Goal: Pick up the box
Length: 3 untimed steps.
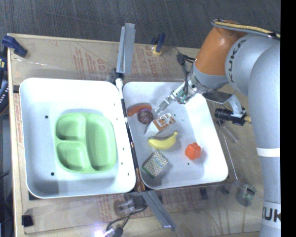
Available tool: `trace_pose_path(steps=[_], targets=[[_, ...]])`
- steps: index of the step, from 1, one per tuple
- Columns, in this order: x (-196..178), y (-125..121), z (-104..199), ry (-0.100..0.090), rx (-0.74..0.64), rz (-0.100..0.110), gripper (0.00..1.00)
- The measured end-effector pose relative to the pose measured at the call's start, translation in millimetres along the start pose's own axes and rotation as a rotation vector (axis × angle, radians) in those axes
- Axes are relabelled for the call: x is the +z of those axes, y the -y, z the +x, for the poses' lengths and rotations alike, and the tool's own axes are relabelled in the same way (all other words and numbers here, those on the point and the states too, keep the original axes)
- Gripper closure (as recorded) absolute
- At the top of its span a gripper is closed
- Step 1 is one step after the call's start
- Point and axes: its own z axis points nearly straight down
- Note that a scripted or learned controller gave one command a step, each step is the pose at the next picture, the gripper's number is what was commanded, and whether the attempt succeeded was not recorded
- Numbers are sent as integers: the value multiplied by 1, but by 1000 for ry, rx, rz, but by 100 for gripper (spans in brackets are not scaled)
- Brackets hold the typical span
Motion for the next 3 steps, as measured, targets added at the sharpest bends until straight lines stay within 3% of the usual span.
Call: trace_pose_path(steps=[1, 2, 3], targets=[[52, 5, 97, 3, 164, 4, 0], [42, 4, 97, 1, 162, 4, 100], [-47, 40, 228, -5, 418, 6, 100]])
